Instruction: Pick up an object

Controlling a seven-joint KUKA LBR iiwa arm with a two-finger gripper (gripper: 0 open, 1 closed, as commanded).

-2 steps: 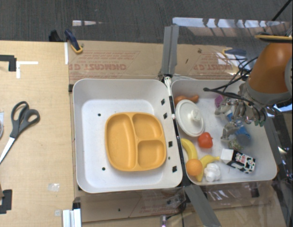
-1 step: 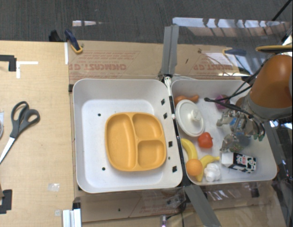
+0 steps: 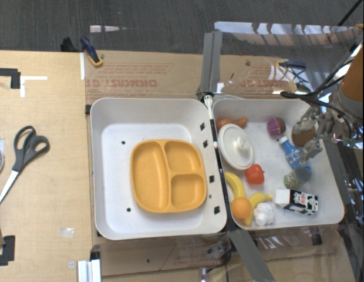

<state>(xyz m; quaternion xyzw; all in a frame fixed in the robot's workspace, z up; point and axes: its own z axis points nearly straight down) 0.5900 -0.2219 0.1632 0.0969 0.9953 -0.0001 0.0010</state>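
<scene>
The brown object sits between the gripper's fingers at the right bin's far right side — the claw appears clamped on it, lifted a little above the floor, though how firm the hold is cannot be judged. Just below it lie a blue bottle and a small greenish lump, close enough that a dropped load would land on them. Farther left are a purple piece, a white lid, a red tomato, a banana, an orange and a black-and-white carton. The left bin holds a yellow tray; scissors lie on the bench. The main risk seems a slip — the object looks rounded, held near the fingertips, and a quick swing could shake it loose, or a finger could catch the bottle.
</scene>
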